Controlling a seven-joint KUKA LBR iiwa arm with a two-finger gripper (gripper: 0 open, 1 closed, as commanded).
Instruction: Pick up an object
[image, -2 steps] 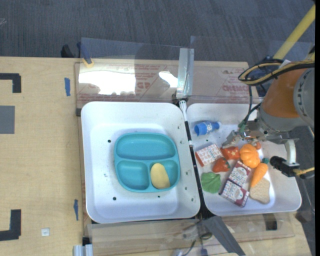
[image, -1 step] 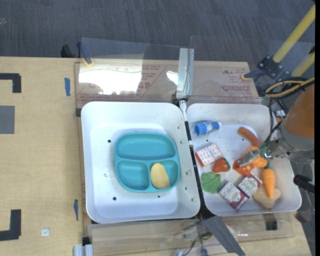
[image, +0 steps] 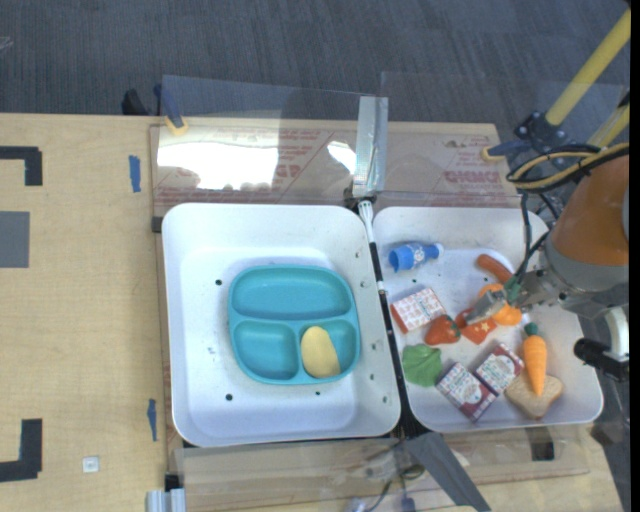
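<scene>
My gripper (image: 488, 303) is low over the middle of the right bin (image: 455, 225), reaching in from the right. Its tip is right over a small red and orange toy (image: 478, 328) and beside an orange piece (image: 507, 316). Close by lie a red sausage (image: 492, 267), a red pepper-like piece (image: 441, 329), a blue bottle (image: 412, 256) and a patterned carton (image: 416, 307). The arm's orange band (image: 595, 210) rises at the right edge. Whether anything is in the gripper is hidden by its body.
The right bin also holds a green leaf (image: 423, 364), two more cartons (image: 465, 388) (image: 497, 368), a carrot (image: 535, 362) and a bread piece (image: 531, 397). The left bin (image: 190, 300) holds a teal divided plate (image: 290, 295) with a yellow item (image: 319, 351) in one compartment.
</scene>
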